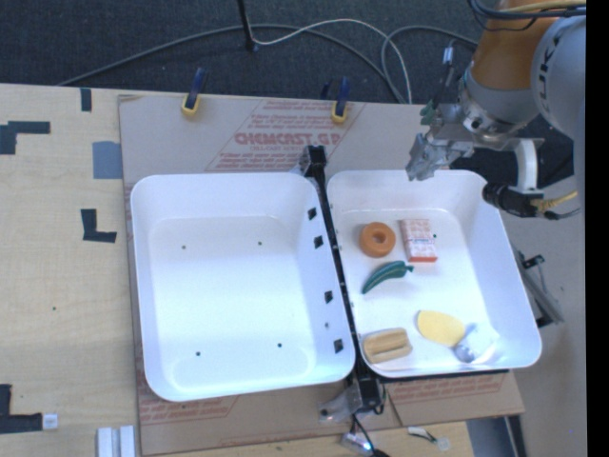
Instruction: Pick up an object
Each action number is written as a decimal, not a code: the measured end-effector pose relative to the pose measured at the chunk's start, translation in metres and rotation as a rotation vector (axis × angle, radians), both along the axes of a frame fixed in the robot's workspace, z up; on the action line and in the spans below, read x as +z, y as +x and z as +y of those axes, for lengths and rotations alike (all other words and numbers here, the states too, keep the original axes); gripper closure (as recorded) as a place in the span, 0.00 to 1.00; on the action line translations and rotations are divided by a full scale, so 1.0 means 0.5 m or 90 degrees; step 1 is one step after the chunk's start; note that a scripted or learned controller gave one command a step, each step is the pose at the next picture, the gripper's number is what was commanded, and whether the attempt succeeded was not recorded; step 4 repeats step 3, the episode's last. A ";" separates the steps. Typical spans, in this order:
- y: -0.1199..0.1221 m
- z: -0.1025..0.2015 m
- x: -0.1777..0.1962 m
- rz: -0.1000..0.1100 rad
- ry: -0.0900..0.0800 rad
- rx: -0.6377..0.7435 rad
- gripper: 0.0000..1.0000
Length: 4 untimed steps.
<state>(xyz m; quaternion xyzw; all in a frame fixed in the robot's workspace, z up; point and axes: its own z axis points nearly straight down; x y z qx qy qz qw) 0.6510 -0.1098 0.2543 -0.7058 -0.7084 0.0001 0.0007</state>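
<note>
The right bin [495, 246] holds an orange ring-shaped doughnut [377, 239], a small red and white box [418, 240], a green pepper-like piece [386, 275], a yellow flat piece [439, 327], a tan bread-like block [385, 345] and a clear crumpled piece with a blue-grey tip [473, 346]. My gripper [422, 166] hangs over the back rim of the right bin, above and behind the box, with nothing seen in it.
The left bin [228, 284] sits beside the right one, a black divider with clips [328, 265] between them. Both rest on a cardboard sheet [266, 136] held by blue and yellow clamps [193, 95]. Cables [314, 31] run along the back.
</note>
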 end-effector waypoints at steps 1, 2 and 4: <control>0.001 0.103 -0.030 0.000 0.000 0.000 1.00; 0.002 0.220 -0.016 -0.001 0.000 0.001 1.00; 0.003 0.347 -0.032 0.000 0.000 0.001 1.00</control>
